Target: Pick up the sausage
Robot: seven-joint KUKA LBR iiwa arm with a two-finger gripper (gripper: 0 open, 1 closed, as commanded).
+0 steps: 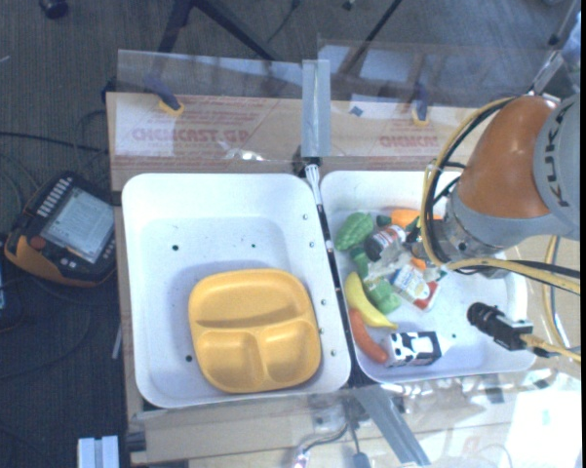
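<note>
The sausage (365,335) is a short red-orange link lying at the front left of the right bin (488,359), beside the bin's left wall. It rests between a yellow banana (364,302) and a black-and-white toy car (412,347). My gripper (402,259) reaches in from the right and hangs low over the cluttered middle of the right bin, behind and to the right of the sausage. Nothing of the sausage is between the fingers.
A green vegetable (354,230), an orange piece (406,216) and a small red-and-white packet (415,285) crowd around the gripper. A yellow divided plate (256,328) lies in the left bin (156,252). A black fitting (495,324) and cables trail at the right.
</note>
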